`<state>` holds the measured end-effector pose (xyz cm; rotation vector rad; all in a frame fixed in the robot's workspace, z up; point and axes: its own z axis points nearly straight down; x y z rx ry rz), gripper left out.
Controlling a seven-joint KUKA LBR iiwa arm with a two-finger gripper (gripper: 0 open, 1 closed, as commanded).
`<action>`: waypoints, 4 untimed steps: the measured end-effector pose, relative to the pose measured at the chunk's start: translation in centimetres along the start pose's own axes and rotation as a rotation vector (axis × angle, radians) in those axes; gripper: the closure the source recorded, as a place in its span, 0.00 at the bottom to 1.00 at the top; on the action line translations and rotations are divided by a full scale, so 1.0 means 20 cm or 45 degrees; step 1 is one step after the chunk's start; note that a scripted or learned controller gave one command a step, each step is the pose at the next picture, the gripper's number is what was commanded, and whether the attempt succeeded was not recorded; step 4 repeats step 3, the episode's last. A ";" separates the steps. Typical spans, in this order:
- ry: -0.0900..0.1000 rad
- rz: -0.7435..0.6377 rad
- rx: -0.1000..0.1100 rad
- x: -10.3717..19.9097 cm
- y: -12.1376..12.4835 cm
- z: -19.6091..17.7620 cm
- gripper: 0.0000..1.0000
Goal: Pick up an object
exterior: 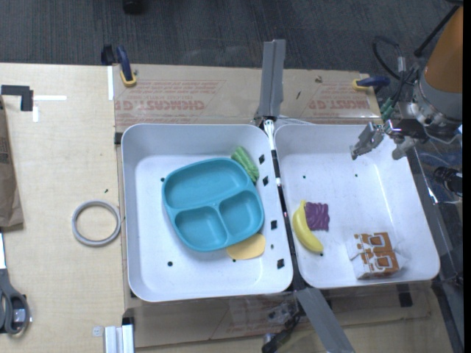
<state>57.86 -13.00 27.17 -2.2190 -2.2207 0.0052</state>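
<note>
The right bin [335,164] holds a yellow banana [306,230], a purple bunch of grapes [317,215] touching it, and a brown and white carton [375,254] near the front right corner. My gripper [383,143] hangs above the bin's back right corner, its two fingers spread apart with nothing between them. It is well apart from all three objects. The left bin [140,219] holds a blue divided plate [213,204], with a green item [246,164] at its back edge and a yellow piece [247,248] at its front edge.
A grey divider post [272,79] stands behind the seam between the bins. A roll of tape [96,222] and scissors [12,311] lie on the bench at the left. Clamps [124,66] hold the cardboard at the back.
</note>
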 end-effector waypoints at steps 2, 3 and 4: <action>0.001 -0.232 -0.001 0.10 -0.32 0.16 0.00; 0.001 -0.346 0.000 0.16 -0.18 0.74 0.00; 0.001 -0.346 0.000 0.16 -0.18 0.74 0.00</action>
